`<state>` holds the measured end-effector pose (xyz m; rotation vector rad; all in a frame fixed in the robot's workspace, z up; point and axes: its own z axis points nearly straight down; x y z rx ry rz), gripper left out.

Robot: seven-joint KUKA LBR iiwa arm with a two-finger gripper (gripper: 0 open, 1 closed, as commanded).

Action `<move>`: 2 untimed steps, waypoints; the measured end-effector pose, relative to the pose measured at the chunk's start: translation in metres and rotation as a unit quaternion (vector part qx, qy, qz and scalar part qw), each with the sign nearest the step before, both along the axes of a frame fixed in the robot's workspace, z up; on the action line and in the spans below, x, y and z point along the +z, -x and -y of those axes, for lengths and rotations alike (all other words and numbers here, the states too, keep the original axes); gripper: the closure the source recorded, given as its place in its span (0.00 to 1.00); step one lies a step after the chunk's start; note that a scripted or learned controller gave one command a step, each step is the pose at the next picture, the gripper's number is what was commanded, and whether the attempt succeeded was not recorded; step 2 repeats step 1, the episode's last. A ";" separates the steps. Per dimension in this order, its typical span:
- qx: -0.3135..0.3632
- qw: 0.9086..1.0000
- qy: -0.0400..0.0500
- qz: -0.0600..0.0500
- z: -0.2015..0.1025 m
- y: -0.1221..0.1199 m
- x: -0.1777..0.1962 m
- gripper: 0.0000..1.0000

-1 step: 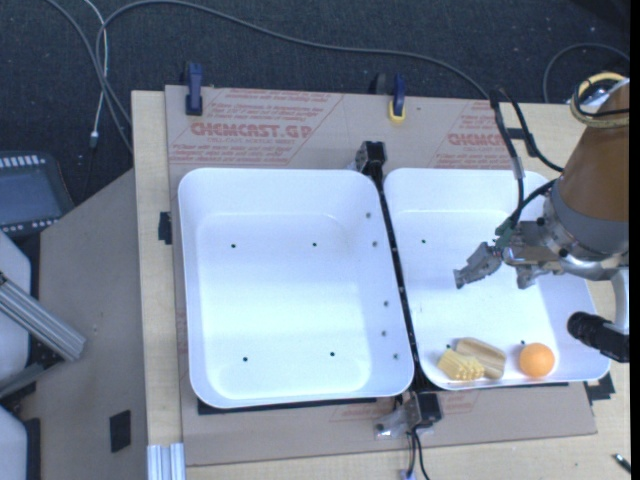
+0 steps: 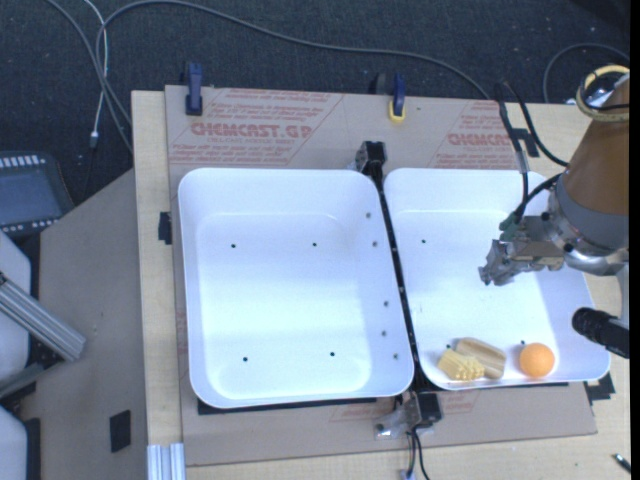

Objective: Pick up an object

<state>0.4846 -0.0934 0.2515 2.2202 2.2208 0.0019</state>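
In the right bin (image 2: 440, 218) three small things lie along the near edge: a yellow corn cob (image 2: 461, 366), a tan bread roll (image 2: 482, 350) touching it from behind, and an orange ball (image 2: 537, 359) a little to their right. My gripper (image 2: 497, 271) hangs over the middle right of this bin, above and behind the objects, apart from all of them. I see nothing between its fingers. The arm with its orange band (image 2: 605, 173) comes in from the right.
The left bin (image 2: 200, 298) sits beside the right one, with a black divider strip (image 2: 390, 268) between them. Blue and yellow clamps (image 2: 193, 86) hold the board at the back. Cables run across the dark floor behind the bench.
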 end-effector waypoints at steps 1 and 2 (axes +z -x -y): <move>0.001 1.000 0.000 0.003 -0.006 -0.074 0.058 1.00; 0.001 1.000 0.000 0.003 -0.006 -0.074 0.058 1.00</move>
